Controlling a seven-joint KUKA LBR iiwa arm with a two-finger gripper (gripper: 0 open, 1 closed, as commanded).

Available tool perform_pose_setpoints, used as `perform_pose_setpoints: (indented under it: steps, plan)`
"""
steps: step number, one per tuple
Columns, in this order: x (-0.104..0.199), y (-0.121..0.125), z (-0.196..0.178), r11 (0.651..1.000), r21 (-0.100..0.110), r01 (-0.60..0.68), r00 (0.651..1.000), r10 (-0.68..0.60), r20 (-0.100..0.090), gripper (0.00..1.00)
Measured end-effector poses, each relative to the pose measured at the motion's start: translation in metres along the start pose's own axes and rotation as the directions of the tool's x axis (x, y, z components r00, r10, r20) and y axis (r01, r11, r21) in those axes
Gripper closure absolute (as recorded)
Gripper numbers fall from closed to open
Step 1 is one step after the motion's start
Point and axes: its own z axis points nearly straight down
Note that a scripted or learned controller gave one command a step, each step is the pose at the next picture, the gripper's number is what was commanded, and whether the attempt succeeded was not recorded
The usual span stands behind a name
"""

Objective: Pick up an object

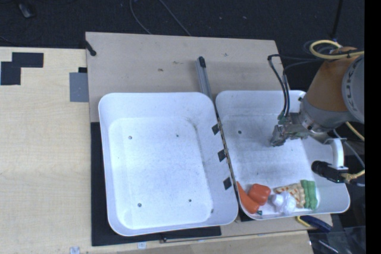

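In the right bin, several small objects lie along the near edge: an orange-red piece, a pale whitish lump, a tan patterned item and a green piece. My gripper hangs over the bin's middle right, well behind those objects and apart from them. Nothing shows between its fingertips. The grey arm with its orange band reaches in from the right.
The left bin sits beside the right one, with black clips along the shared rim. A grey bar lies on the bench behind the bins. Cables loop near the arm's wrist.
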Motion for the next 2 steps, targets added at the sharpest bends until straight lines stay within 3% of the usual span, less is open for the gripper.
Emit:
perform_pose_setpoints:
  steps: [2]
  plan:
    - [0.013, 0.010, -0.113, 1.000, -0.005, 0.002, 1.000, -0.002, 0.001, 1.00]
